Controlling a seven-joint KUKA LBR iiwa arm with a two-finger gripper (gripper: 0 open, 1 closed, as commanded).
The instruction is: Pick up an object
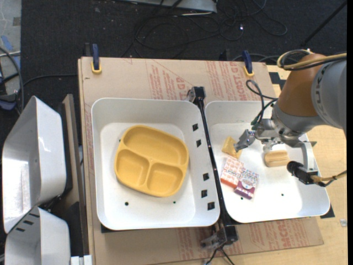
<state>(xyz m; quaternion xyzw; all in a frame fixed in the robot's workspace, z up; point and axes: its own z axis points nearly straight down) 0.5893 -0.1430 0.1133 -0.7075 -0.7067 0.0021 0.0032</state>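
Approach step: gripper (259, 138) hovers, finger state indeterminate, mid right bin (314, 200); next, descend onto tan block (276, 158).

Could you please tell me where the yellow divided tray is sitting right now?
The yellow divided tray lies flat in the left white bin, roughly centred, across the divider from the snack packets in the right bin.

Bright, even light is falling from overhead. The two white bins (105, 164) are reading near-overexposed, their walls glaring slightly. The yellow tray (150, 160) is casting only a soft, narrow shadow. The far floor is staying dark, cables barely showing. The arm (309, 95) is looking slightly soft at right. Focus is holding reasonably sharp across the cardboard bench (160, 73); overall grain is mild.
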